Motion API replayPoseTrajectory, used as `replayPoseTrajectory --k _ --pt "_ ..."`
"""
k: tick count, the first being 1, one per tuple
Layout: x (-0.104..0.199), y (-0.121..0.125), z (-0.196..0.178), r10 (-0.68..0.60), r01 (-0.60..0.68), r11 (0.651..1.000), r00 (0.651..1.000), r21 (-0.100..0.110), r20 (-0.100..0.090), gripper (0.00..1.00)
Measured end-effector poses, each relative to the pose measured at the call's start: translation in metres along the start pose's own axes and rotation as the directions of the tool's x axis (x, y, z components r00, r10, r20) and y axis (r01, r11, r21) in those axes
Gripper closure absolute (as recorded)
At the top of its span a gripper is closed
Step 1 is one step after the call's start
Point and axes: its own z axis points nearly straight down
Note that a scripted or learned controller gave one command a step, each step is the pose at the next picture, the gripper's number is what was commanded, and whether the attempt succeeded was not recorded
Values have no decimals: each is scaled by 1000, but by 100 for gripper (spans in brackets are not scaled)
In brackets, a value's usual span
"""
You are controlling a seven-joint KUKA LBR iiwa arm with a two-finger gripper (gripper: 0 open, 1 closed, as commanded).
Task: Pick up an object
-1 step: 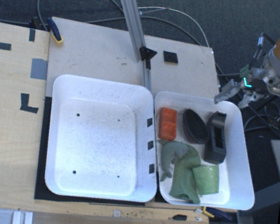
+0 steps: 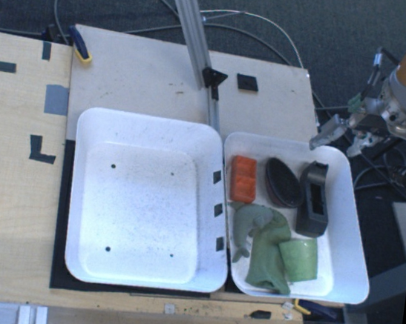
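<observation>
Hovering open-fingered and empty, the hand [image 2: 339, 137] needed lowering squarely onto the black tape dispenser [image 2: 314, 199] just below it.

White bins [image 2: 155, 132]; orange block [image 2: 243, 178], black oval obj [image 2: 283, 182], dark tape dispenser [image 2: 313, 199], grey-green cloth [image 2: 263, 241], green cup [image 2: 299, 259].

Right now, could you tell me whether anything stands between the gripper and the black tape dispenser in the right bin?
Nothing visible does. The gripper hangs over the right bin's far rim, and the black tape dispenser lies just below it, uncovered.
</observation>
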Motion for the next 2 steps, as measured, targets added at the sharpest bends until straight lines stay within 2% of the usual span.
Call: replayPoseTrajectory --k 2 --pt "4 6 124 0 0 1000 1000 5 -1 0"
